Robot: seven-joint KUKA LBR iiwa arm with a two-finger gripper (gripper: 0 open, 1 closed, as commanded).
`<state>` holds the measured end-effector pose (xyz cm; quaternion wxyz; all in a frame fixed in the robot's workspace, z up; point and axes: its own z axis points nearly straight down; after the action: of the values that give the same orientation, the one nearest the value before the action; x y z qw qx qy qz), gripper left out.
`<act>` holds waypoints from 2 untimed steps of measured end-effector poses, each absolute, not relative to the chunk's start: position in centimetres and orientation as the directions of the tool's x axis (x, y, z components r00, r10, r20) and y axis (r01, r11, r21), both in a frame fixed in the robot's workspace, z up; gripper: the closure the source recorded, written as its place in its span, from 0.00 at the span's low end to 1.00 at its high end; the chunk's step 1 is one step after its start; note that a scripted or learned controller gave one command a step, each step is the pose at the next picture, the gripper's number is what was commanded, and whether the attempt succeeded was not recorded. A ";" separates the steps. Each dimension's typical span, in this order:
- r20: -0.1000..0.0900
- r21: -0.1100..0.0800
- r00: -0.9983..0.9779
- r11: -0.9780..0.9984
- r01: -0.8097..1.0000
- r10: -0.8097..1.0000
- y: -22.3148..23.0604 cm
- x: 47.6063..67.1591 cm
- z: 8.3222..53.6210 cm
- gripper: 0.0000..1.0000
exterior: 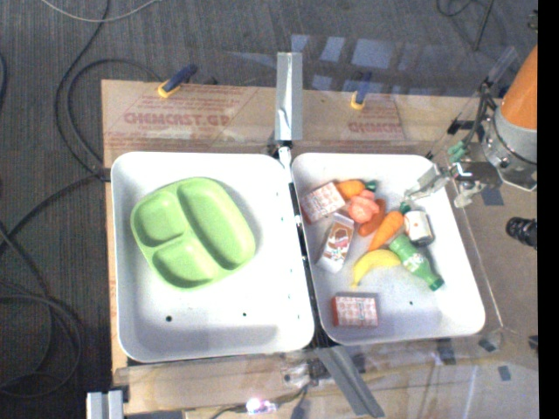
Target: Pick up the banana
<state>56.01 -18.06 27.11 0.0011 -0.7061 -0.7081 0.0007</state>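
Overhead view of the two-bin bench at a moment before any grasp. The gripper (pixel 430 184) hangs at the upper right of the right bin (pixel 463 317), its two thin fingers (pixel 423 186) spread apart with nothing between them, pointing down and left toward the pile of toy food; behind it the grey wrist and the orange band of the arm (pixel 524 103) enter from the frame's right edge. Just below the fingertips lie a small white carton (pixel 418 226) and a carrot (pixel 389 227). The banana (pixel 376 264) lies lower, at the centre of the right bin, a curved yellow piece running from lower left to upper right, its right end just beside the green bottle (pixel 417 263) and its upper side near the carrot's tip. It is probably a light, stiff plastic replica with a smooth skin that could slip; the mid-section, gripped across its narrow width, looks the best hold, approached from the open lower side. Other contents: a milk carton (pixel 337 243), a red-patterned box (pixel 322 201), and a second box (pixel 355 309). The left bin (pixel 140 330) carries a green divided plate (pixel 194 231).
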 end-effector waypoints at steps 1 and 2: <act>0.003 -0.003 -0.023 0.023 1.000 1.000 -14.4 52.3 10.1 0.00; 0.001 0.000 -0.197 0.197 0.980 0.980 -14.3 51.8 20.5 0.00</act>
<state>51.76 -14.26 20.50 0.0006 -0.6336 -0.7737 -0.0002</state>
